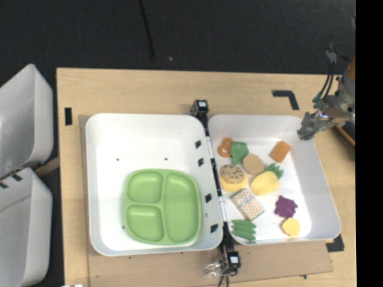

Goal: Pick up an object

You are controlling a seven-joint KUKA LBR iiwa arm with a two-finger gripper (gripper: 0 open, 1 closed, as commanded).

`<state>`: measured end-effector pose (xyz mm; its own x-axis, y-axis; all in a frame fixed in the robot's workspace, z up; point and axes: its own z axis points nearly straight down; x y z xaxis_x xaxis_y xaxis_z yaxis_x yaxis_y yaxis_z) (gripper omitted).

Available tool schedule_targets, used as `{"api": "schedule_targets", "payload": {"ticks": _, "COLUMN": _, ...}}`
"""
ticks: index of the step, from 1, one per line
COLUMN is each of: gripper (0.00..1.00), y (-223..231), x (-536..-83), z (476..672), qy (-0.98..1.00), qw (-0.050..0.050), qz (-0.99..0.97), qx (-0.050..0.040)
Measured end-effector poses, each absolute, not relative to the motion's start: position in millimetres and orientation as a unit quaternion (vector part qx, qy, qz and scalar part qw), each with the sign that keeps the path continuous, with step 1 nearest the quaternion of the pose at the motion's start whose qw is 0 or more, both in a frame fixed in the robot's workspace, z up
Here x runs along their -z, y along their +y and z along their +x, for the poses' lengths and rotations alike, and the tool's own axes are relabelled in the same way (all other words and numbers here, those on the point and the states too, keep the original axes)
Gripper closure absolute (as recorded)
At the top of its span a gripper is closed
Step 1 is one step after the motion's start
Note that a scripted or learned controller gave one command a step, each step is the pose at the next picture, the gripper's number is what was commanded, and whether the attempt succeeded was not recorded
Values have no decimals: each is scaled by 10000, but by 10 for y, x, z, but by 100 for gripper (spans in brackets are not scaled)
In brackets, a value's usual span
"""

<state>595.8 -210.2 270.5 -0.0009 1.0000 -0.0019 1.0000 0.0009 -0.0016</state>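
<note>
Dark floor (pixel 179 23) behind a light wood bench (pixel 149 91). Two white boxy things (pixel 21 160) sit at the left w/ bright, even light.

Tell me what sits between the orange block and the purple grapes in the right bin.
In the camera view, the yellow pineapple lies between the orange block and the purple grapes.

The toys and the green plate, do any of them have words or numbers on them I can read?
No words or numbers can be read anywhere.
The green divided plate in the left bin is plain, with no writing.
The checkered cracker toy in the right bin has a pattern, not letters.
The cookie toy has dark dots only.
Black marks on the bench are corner shapes, not text.
</note>
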Motion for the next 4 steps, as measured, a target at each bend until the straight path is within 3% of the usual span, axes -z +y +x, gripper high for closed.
{"api": "schedule_targets", "payload": {"ticks": 1, "gripper": 100, "y": -1857, "x": -3956, "z": 6069, "qy": 7090, "qw": 76, "qz": 7052, "qx": -40}}
{"api": "schedule_targets", "payload": {"ticks": 2, "gripper": 100, "y": -2262, "x": -2950, "z": 5955, "qy": 7058, "qw": -24, "qz": 7084, "qx": 31}}
{"api": "schedule_targets", "payload": {"ticks": 3, "gripper": 100, "y": -1671, "x": -3461, "z": 5953, "qy": 7096, "qw": 20, "qz": 7046, "qx": -17}}
{"api": "schedule_targets", "payload": {"ticks": 4, "gripper": 100, "y": -2133, "x": -2492, "z": 5885, "qy": 7058, "qw": -24, "qz": 7084, "qx": 32}}
